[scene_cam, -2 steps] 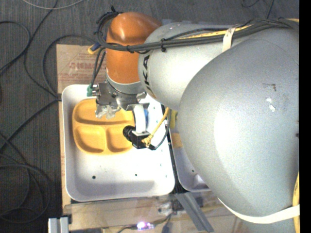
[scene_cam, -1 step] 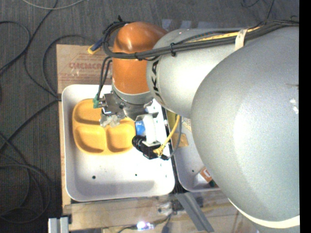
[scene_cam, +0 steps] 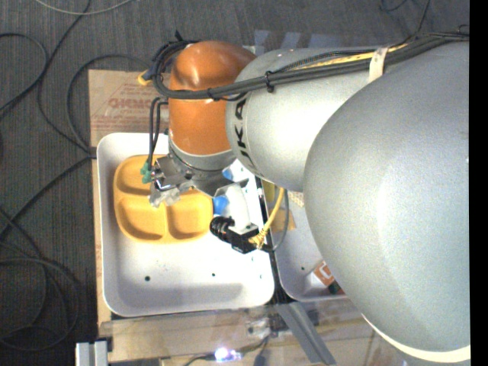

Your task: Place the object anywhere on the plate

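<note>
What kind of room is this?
Probably a robot lab: a big grey arm reaches over white bins on a bench, a yellow plate lies in one, and loose cables trail across the carpet.

A yellow plate [scene_cam: 156, 212] is seen in the left bin [scene_cam: 175, 288], near its far-left corner, with the hand [scene_cam: 164, 193] over it.

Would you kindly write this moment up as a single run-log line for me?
arm: reaching in over left bin | claw: above yellow plate | plate: sectioned, in left bin | held object: cannot tell | placement: unconfirmed
</note>
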